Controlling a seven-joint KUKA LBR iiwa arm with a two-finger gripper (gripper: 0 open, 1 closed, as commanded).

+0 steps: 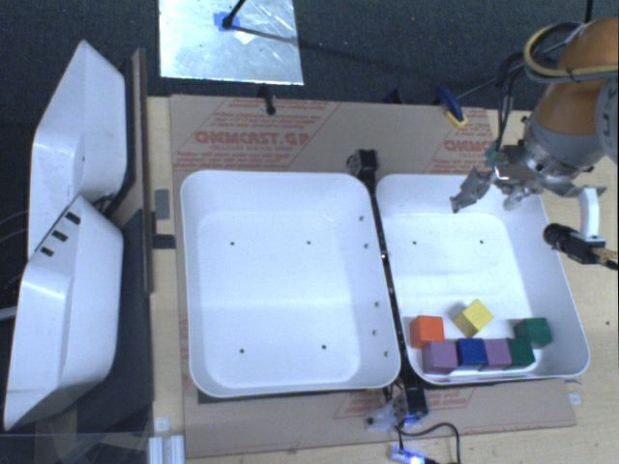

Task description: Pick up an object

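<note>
Camera view showed the blocks clustered at the near edge of the right bin, well below the jaws: an orange block, a yellow block, a green block, with two purple blocks and a blue block in a row. Likely they had slid together against that wall. Whether the jaws of the gripper were spread or closed could not be told; nothing sat between them. They hung over the bin's far edge, apart from every block. To their left lay the left bin on the cardboard-covered surface.
</note>
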